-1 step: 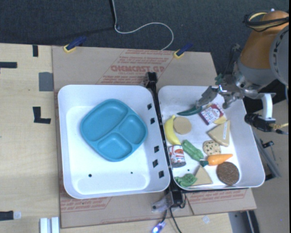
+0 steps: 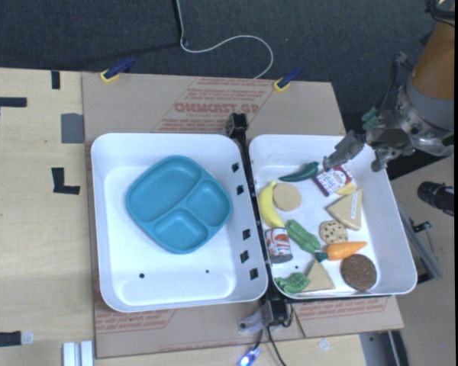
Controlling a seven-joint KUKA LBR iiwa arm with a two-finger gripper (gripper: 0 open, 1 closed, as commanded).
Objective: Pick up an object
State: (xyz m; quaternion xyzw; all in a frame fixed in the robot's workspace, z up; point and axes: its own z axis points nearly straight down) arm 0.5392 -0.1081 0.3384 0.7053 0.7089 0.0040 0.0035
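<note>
My gripper (image 2: 362, 155) hangs over the far right corner of the right bin (image 2: 397, 227), its two fingers spread open with nothing between them. Its left finger (image 2: 342, 152) is just above a red and white packet (image 2: 333, 180). Below lie a dark green pepper (image 2: 299, 173), a banana (image 2: 269, 204), a round tan cracker (image 2: 286, 197), a cheese wedge (image 2: 347, 208), a chip cookie (image 2: 332, 231), a green pickle (image 2: 303, 236), a carrot (image 2: 343, 250), a small can (image 2: 278, 245), a brown patty (image 2: 359, 271), a sandwich triangle (image 2: 319, 277) and a green leaf (image 2: 292, 284).
The left bin (image 2: 111, 242) holds a blue compartment plate (image 2: 179, 204). Both bins rest on a cardboard sheet (image 2: 214, 105). A black divider (image 2: 248, 204) runs between them. A white cable (image 2: 229, 44) loops on the dark floor behind.
</note>
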